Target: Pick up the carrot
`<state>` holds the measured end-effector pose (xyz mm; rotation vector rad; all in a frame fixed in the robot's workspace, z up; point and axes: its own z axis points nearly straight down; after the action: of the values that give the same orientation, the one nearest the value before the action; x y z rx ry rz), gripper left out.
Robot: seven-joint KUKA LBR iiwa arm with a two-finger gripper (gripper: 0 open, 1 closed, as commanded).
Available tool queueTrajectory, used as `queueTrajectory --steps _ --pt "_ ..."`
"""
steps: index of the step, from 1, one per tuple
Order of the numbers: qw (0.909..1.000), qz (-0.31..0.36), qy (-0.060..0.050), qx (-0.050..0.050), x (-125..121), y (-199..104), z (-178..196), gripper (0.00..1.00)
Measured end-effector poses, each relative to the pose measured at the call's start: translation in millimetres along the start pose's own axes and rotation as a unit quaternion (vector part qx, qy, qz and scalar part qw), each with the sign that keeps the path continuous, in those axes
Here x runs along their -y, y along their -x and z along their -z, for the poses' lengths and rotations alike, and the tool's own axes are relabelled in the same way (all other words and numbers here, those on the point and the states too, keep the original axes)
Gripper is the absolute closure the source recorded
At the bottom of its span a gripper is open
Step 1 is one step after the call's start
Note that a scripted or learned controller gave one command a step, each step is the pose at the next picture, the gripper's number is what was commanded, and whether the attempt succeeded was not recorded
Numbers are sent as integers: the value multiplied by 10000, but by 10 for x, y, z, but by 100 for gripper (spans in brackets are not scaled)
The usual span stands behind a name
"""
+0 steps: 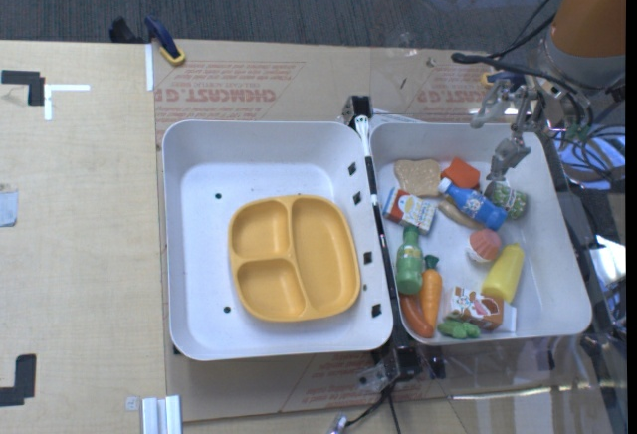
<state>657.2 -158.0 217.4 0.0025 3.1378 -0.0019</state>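
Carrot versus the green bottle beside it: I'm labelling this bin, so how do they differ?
The carrot is orange with a green leafy top; the green bottle is green all over. The carrot tapers to a point toward the bin's near edge; the bottle is stubby with a narrow neck. The carrot lies nearer the bin's front wall than the bottle. Both lie lengthwise, side by side, in the right bin.

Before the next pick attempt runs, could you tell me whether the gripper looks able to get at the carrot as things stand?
Probably yes. The carrot lies uncovered from above, but the green bottle sits tight beside it, so the gripper has little side room.
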Motion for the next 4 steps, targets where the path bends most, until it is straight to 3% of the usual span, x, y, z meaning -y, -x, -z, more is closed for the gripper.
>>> queueTrajectory --steps 1,2,3,4 --pt "9978 -664 6 -9 -522 -762 -434 0" --pt "9999 139 -16 99 -638 -971 -1149 0" --pt "9978 651 -21 119 -617 -1318 -1118 0" --pt "9813 -1926 1 19 -525 -1676 -1236 0"
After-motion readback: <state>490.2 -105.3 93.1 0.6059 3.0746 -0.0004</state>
